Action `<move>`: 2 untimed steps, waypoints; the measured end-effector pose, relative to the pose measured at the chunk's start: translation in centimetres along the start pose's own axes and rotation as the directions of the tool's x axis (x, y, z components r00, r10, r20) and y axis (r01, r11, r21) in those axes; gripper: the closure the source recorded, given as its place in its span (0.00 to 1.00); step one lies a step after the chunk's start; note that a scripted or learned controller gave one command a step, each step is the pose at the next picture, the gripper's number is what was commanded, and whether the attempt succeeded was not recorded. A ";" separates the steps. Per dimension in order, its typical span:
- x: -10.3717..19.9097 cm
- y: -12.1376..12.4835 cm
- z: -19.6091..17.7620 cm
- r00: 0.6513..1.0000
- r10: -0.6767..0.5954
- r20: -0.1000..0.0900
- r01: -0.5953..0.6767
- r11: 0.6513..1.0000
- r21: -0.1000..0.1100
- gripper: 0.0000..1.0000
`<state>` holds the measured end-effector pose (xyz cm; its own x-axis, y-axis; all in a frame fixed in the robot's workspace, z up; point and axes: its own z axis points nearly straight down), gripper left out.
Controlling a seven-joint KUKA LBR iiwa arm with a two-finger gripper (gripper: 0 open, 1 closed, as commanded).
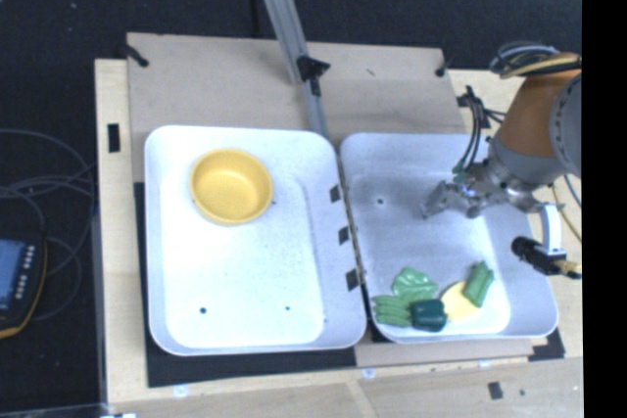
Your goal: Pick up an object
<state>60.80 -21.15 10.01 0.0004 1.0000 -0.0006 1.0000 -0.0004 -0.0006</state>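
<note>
From the camera above, the gripper [453, 197] is hovering over the bare upper floor of the right bin [392, 166], and I cannot tell how it is set for a grasp.

The likeliest things to pick are lying crowded in that bin's near corner: a light green leafy piece [413, 283], a green ridged piece [392, 310], a dark teal block [427, 313], a yellow piece [458, 301] and a small green stick [478, 283] leaning on it. They are touching or overlapping, so a clean hold looks hard. All look like small, light, stiff plastic, probably smooth and apt to slip. The green stick, at the pile's edge, seems the easiest, taken across its narrow width.

The bin's near wall is crowding the pile. A yellow bowl [231, 186] is sitting alone in the left bin [255, 308], well apart from everything. A slanted metal post [284, 15] is standing behind the bins on the bench [392, 83].
</note>
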 end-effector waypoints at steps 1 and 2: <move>-0.1 0.1 -1.2 1.000 0.000 0.000 0.000 1.000 -0.003 1.00; -0.7 0.3 -7.4 1.000 0.001 0.001 -0.001 1.000 -0.007 1.00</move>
<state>61.07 -21.84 17.40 0.0010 1.0000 -0.0019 1.0000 -0.0010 0.0059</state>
